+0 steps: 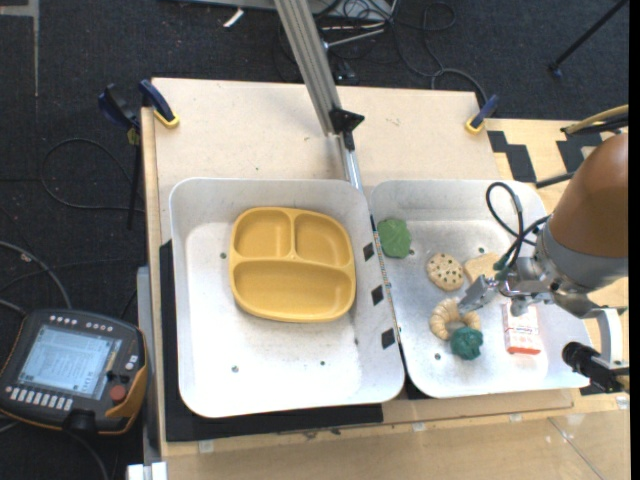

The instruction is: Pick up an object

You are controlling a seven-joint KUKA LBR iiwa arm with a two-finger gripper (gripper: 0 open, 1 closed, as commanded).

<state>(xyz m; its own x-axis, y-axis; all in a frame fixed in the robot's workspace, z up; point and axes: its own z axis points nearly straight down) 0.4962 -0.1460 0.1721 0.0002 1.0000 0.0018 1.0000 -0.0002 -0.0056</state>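
The right bin (430, 373) holds a green leafy toy (394, 236), a chocolate-chip cookie (445, 270), a tan curled pastry (446, 317), a teal lump (466, 342), a tan cracker (480, 266) and a white and red packet (521, 331). My gripper (497, 292) hangs low over the bin's right half, just right of the pastry and above the packet. One finger (476, 294) points left toward the pastry. Nothing shows between the fingers.
A yellow divided tray (293, 265) lies in the left bin (200, 358). A grey pole (312, 53) slants across the back of the bench. Yellow clamps (165, 118) sit at the back corners. A teach pendant (65, 363) lies left of the bench.
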